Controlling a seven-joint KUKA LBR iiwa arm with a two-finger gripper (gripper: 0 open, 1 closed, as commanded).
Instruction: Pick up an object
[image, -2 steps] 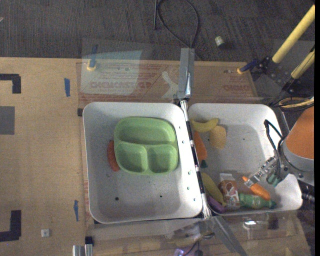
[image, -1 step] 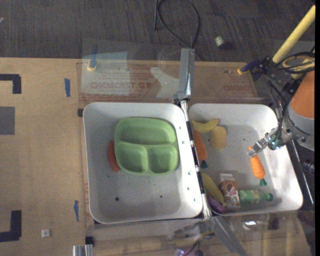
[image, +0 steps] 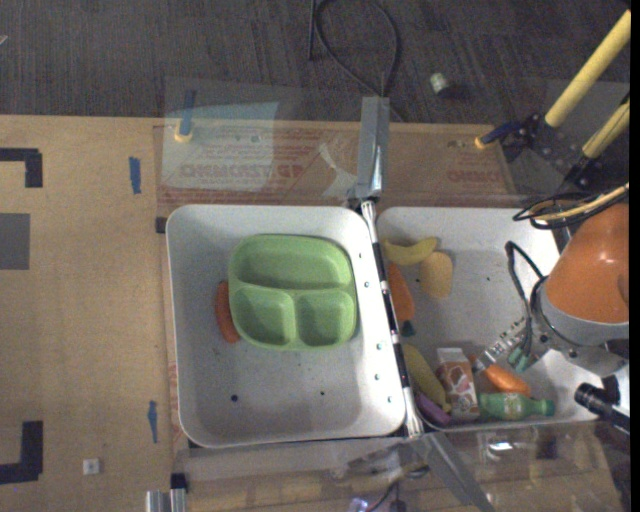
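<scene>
The pincer (image: 497, 352), jaws' state unclear, hovers near a small orange plastic carrot (image: 507, 379) by the right bin's front edge; probably light, stiff, slippery, best pinched mid-body.

green divided plate (image: 292, 290) | white bins (image: 200, 330) | orange carrot (image: 226, 311) | green bottle (image: 514, 405) | yellow banana (image: 411, 251)

You saw a green plate (image: 292, 290) in the left bin (image: 200, 380), an orange carrot (image: 227, 312) touching its left side. Your gripper (image: 497, 357) hung over toys near the right bin's (image: 480, 240) front edge.
</scene>
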